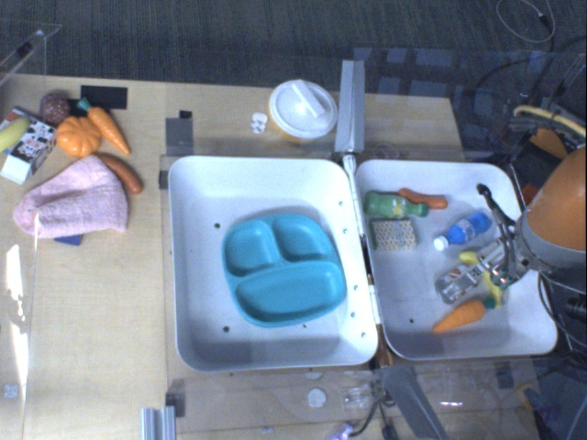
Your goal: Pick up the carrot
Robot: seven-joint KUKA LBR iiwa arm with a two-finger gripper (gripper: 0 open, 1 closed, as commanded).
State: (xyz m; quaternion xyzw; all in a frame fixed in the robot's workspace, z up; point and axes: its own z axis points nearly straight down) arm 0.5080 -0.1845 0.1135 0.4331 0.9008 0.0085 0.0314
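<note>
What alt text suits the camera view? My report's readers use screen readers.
A grey arm's gripper hovers in the right bin, just above an orange carrot. The left bin holds a blue divided tray.

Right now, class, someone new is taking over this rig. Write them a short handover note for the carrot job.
Gripper: low in the right bin, just above the carrot; whether the jaws are open or shut is unclear.
Carrot: lying on the right bin's floor near its front edge, not lifted.
Close by: blue bottle, green bottle.
Done: the approach.
Left: grip the carrot and lift it.
</note>
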